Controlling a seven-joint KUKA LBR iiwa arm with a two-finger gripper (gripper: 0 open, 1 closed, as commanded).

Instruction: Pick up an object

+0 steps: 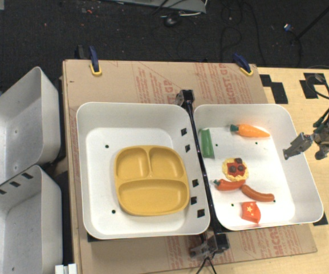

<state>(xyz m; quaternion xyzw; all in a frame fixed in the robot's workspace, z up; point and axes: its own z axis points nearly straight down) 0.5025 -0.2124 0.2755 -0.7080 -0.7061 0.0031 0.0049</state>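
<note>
Yellow divided plate (151, 180), left bin (90, 153)

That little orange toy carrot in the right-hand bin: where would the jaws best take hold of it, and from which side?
Probably from straight above, across the thick middle of the orange toy carrot. It lies flat and lengthwise left to right in the right white bin, green top pointing left, so the jaws would close front to back over its narrow width. Bare floor surrounds it, leaving room for both fingers.

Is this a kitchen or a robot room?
Probably a robot lab, not a kitchen. The food, like the carrot and sausage, looks like toys, lying in a white bin. A robot gripper reaches in, and cables trail over the dark floor.
</note>
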